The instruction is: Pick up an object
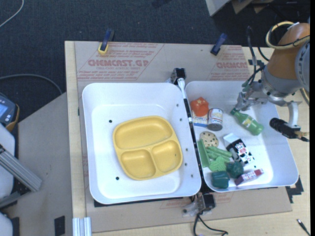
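Green plastic marks the likeliest target: a small green bottle (248, 122) lying tilted in the right bin (288, 167), near its back wall, with the end effector (244, 101) set just above the bottle's neck end. How far the end effector is opened, and whether anything is gripped, cannot be told.

A slip is judged the main risk, since a rounded bottle lying on its side may roll away when pressed from above. A can (215, 118) and an orange-red item (199, 105) lie just beside, toward the divider, and could be nudged. The bin's back rim is close and could be struck on descent. Open white floor is left to the bottle's right. The left bin (98, 107) carries a yellow tray (146, 146), well apart.
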Controlling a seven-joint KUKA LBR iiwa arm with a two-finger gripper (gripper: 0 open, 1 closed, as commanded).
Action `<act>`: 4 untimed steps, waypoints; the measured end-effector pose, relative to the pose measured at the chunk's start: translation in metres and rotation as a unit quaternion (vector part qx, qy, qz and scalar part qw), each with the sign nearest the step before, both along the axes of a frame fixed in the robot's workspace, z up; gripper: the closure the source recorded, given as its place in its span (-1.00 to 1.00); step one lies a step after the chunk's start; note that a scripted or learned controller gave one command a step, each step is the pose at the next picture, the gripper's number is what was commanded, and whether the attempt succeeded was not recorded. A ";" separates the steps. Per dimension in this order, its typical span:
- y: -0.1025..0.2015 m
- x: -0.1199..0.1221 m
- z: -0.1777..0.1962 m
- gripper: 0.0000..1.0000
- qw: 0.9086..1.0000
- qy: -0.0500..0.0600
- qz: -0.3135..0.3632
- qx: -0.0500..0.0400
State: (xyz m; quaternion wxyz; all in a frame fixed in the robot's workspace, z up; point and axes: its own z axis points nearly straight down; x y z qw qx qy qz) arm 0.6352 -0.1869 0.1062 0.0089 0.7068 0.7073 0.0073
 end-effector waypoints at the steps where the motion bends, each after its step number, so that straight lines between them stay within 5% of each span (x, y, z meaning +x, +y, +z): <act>1: -0.005 -0.003 0.063 1.00 1.000 0.008 0.000 -0.001; 2: -0.005 -0.002 0.118 1.00 1.000 0.007 0.000 -0.001; 4: 0.091 -0.052 0.134 1.00 1.000 0.013 0.002 0.003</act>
